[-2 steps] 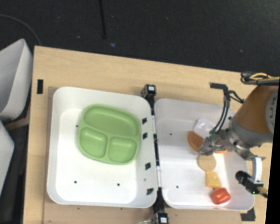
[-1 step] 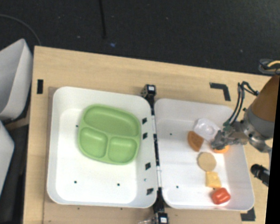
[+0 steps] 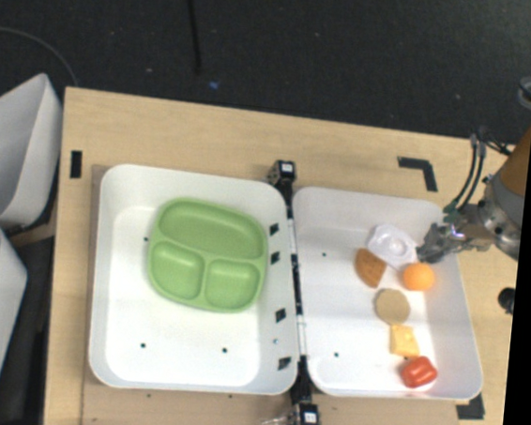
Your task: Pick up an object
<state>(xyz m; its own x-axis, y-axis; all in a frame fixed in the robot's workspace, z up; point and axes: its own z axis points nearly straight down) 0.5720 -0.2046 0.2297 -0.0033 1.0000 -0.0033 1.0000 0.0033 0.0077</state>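
One orange ball [image 3: 418, 277] just below claw [image 3: 434, 245].

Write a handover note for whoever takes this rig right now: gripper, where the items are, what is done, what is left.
Gripper: low at the right bin's upper right corner, beside the orange ball and the white cup. I cannot tell whether it is open or shut, and nothing shows in its grasp.
Right bin: white cup, brown piece, orange ball, tan disc, yellow block, red piece near the front right corner.
Left bin: green divided tray.
Done: nothing lifted.
Left: grasp one item and raise it; the orange ball or cup look closest.
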